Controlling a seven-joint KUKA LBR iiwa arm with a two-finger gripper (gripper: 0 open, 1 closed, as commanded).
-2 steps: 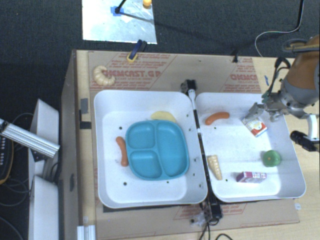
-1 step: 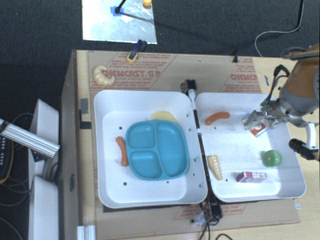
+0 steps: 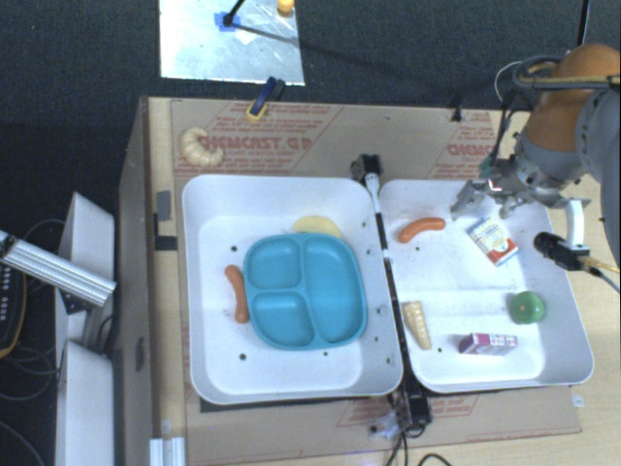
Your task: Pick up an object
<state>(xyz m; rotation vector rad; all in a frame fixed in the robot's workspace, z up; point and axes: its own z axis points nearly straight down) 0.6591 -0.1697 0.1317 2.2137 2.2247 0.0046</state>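
My gripper hangs over the far edge of the right bin, open with nothing between its fingers. Just below it lies a small white and red carton, tilted. An orange sausage rests to the gripper's left, close to the divider. Toward the front of the same bin are a green ball, a pale corn-like cone and a purple box.
The left bin holds a blue divided plate, a second orange sausage beside it and a pale yellow piece behind it. A beige curled thing lies on the cardboard behind the bins.
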